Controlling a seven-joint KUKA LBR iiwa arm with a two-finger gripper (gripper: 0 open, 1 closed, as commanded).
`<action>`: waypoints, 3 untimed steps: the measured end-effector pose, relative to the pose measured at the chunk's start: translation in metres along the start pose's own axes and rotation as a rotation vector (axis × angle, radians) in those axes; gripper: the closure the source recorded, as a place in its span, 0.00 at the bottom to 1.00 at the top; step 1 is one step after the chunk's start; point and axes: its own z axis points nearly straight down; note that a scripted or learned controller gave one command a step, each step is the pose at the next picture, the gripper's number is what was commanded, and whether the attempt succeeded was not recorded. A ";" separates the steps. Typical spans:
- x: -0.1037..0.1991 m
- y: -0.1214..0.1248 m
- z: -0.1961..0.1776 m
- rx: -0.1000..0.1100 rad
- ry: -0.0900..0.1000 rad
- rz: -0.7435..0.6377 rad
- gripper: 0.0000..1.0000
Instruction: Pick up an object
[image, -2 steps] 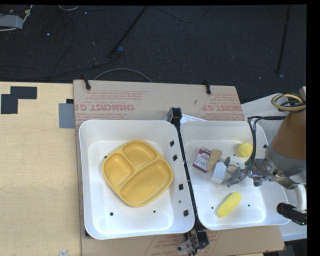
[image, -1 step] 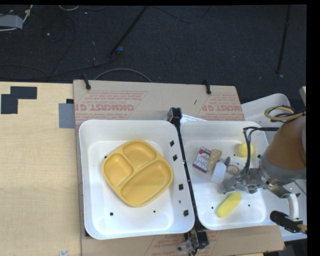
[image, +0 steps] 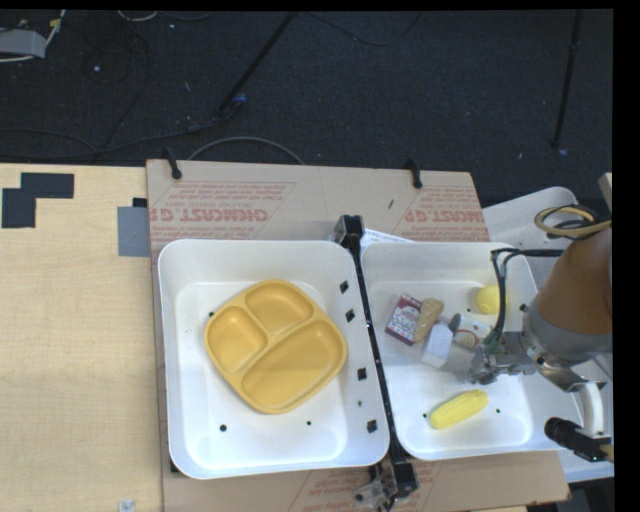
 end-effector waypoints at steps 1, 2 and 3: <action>-0.011 0.002 -0.052 -0.007 -0.003 0.000 1.00; -0.007 0.011 -0.110 -0.009 -0.003 -0.006 1.00; -0.007 0.011 -0.159 -0.008 -0.003 -0.006 1.00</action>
